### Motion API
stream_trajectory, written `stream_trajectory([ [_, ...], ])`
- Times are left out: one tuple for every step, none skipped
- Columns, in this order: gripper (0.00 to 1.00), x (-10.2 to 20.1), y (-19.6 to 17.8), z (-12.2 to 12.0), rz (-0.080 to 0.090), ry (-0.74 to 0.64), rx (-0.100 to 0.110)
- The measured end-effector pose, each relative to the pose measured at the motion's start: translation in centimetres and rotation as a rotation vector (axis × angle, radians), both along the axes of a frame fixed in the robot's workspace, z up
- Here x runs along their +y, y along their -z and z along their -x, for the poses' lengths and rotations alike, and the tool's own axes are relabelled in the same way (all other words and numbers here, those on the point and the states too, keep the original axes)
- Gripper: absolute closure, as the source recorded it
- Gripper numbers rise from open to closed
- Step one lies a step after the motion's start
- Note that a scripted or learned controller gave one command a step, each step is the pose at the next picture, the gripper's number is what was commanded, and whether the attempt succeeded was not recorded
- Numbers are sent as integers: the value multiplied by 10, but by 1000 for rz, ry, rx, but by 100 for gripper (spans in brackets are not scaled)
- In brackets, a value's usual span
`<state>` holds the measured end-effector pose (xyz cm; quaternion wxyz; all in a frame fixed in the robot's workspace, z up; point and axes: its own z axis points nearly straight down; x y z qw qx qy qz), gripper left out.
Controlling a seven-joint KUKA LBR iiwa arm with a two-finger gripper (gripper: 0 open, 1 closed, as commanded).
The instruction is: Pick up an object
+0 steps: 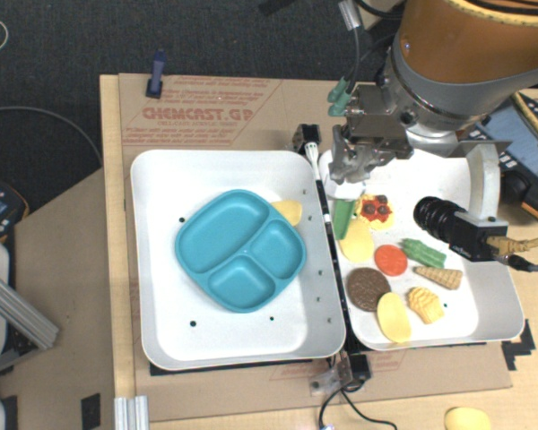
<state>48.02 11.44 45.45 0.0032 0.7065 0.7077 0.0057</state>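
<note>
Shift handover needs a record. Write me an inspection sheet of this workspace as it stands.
Surface: two shallow white bins, left bin and right bin, on a brown cardboard sheet.
Job's things: right bin holds small toy foods: red disc, brown round cookie, yellow oval piece, green piece, cone-shaped piece.
Clutter: blue divided plastic plate in left bin, a yellow piece at its edge.
Grippers: gripper low over the right bin's far left corner.
Cables: black cable on the dark floor.
Surroundings: blue clip on the cardboard.
</note>
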Motion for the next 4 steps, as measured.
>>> stream_trajectory([
  [100, -41, 110, 1, 7, 7, 25],
  [100, 20, 50, 1, 0, -6, 5],
  [100, -33, 166, 2, 8, 9, 26],
  [100, -29, 35, -1, 0, 0, -3],
])
